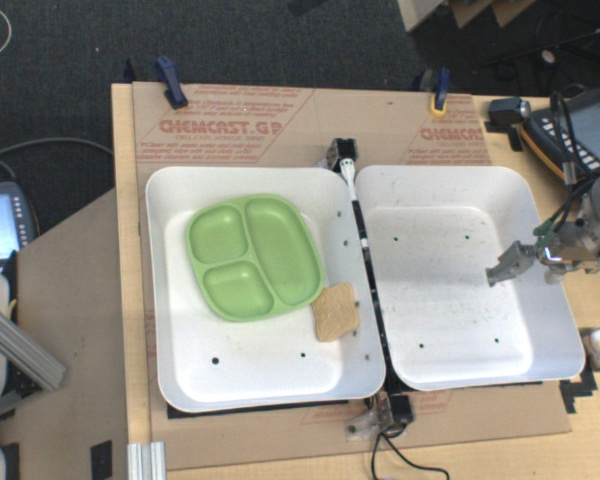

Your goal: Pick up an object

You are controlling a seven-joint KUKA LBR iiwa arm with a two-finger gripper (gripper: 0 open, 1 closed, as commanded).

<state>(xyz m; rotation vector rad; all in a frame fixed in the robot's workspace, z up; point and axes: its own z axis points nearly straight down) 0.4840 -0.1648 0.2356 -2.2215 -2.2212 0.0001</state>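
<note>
One green plate (255,258) touches a tan sponge (336,312) in the left bin (180,368).

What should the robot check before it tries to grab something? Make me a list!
1. Things to grab are in view: ok. A green divided plate and a tan sponge-like piece lie in the left bin.
2. Tool is over the bin that holds them: not ok. It hangs over the right bin.
3. Tan piece stands free: not ok. It touches the plate's edge.
4. Path to the left bin is open: ok, apart from the black strip between the bins.
5. Tool is ready to grip: cannot tell.
</note>
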